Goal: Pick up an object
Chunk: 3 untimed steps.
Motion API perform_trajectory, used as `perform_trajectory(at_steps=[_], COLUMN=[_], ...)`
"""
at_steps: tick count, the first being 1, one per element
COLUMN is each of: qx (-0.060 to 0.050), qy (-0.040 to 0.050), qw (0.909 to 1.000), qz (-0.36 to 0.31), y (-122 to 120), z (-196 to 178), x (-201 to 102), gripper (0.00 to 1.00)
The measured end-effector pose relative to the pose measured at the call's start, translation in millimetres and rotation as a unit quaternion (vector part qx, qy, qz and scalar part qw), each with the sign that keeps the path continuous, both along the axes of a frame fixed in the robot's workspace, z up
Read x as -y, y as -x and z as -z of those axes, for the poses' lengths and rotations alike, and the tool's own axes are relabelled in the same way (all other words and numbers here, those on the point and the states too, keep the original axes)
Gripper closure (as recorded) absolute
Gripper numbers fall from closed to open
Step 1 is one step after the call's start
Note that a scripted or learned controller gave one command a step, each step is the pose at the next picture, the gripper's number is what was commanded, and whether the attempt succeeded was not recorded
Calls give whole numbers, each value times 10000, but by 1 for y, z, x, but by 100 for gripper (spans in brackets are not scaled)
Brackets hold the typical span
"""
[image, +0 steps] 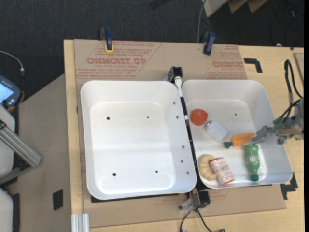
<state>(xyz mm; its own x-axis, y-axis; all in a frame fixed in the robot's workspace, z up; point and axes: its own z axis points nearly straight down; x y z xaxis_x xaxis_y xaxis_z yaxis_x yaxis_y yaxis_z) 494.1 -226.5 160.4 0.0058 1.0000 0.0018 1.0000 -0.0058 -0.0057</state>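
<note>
Two shallow white bins side by side on a brown board: left bin (130, 139) bare white floor with four small dark dots; right bin (227, 93) carries all the objects. Count in the right bin, five: one red-orange ball (198, 116) at about 10 o'clock of the bin's floor; one clear plastic container (216, 129) just beside it toward 4 o'clock; one orange carrot-shaped piece (240, 140) near centre, lying roughly 3-to-9; one green bottle (251, 162) at about 4 o'clock, lying along 12-to-6; one pale ring-shaped piece (206, 167) at 7 o'clock with one red-and-white packet (221, 171) resting against its 3 o'clock side, so six in all. The gripper (263, 134) comes in from 3 o'clock over the bin's right rim, its tip just beside the carrot's right end; nothing seen held, and its spread I cannot tell from here. Two blue clamps (106, 36) grip the board's far edge at 12 o'clock. Board printed with red lettering, set on a pale wood bench (48, 129); dark carpet (72, 8) beyond; cables at the 3 o'clock side.
</note>
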Motion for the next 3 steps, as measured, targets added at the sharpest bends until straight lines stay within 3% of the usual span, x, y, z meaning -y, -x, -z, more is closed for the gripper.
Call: perform_trajectory(at_steps=[1, 2, 3], qx=[-15, 42, 84], qy=[-21, 19, 13], qw=[10000, 10000, 9999], qz=[-42, -24, -75], y=[17, 14, -44], z=[77, 62, -15], x=[-56, -51, -117], gripper=[0, 100, 100])
